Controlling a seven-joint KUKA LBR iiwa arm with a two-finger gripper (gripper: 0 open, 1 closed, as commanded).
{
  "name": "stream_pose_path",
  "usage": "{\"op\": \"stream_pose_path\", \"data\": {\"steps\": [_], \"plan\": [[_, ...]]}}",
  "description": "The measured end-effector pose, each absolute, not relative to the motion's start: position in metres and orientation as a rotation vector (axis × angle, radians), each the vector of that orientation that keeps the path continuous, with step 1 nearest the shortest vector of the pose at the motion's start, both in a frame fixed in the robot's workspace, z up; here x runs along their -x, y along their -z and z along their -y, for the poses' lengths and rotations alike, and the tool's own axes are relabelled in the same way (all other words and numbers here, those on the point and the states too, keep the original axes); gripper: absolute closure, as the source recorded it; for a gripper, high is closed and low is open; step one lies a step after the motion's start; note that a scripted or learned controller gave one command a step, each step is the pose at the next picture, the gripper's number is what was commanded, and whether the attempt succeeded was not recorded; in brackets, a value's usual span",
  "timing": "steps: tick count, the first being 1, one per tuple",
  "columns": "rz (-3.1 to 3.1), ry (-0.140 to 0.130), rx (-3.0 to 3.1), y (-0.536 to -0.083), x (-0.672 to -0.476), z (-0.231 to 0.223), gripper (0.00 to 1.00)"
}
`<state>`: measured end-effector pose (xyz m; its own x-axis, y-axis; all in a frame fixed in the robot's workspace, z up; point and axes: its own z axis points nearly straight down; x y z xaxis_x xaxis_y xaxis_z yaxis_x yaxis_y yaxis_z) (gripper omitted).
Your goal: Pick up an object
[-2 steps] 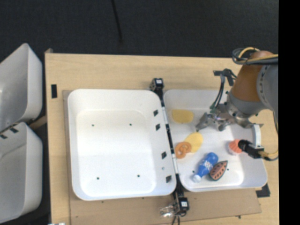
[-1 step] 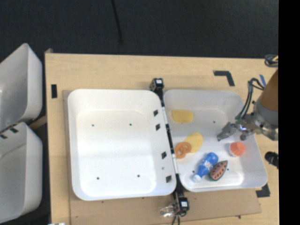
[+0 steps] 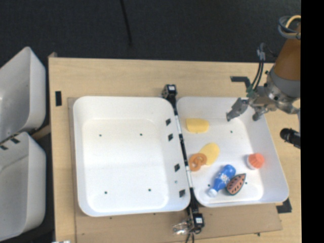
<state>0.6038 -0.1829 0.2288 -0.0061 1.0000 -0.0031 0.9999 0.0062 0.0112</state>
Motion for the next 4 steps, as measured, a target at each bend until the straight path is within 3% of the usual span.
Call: {"op": "stream_pose_path", "data": {"steps": [1, 2, 3, 4], "plan": [[-2.228, 0.006, -2.221, -0.094, -0.604, 0.174, 0.0], [-2.216, 0.004, -2.225, -0.122, -0.544, 0.231, 0.0], [-2.223, -0.013, -2.202, -0.225, -0.616, 0.167, 0.0], [-2.226, -0.004, -2.214, -0.24, -0.618, 0.124, 0.0]]}}
